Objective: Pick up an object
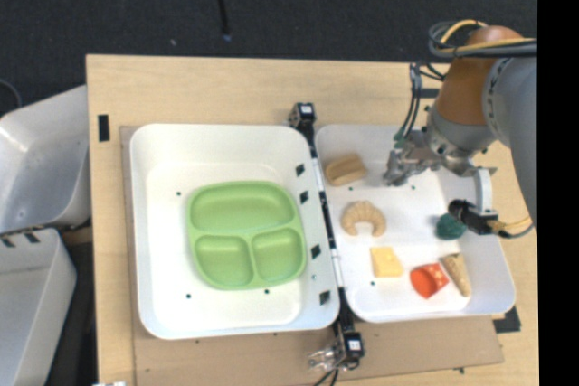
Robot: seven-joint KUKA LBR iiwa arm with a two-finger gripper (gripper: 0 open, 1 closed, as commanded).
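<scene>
Jaws point(399, 169) state: couldn't tell. Nearest was the bread roll point(346, 169): likely light, rigid toy; pinching across its short width looked best.

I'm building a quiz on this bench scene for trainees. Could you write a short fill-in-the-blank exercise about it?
1. The green tray has ____ compartments.
2. The croissant lies in the ____ bin of the view.
3. Beside the red piece, on its left, lies a ____ cheese block.
4. The gripper hovers just right of the ____.

Missing words: three; right; yellow; bread roll
</scene>
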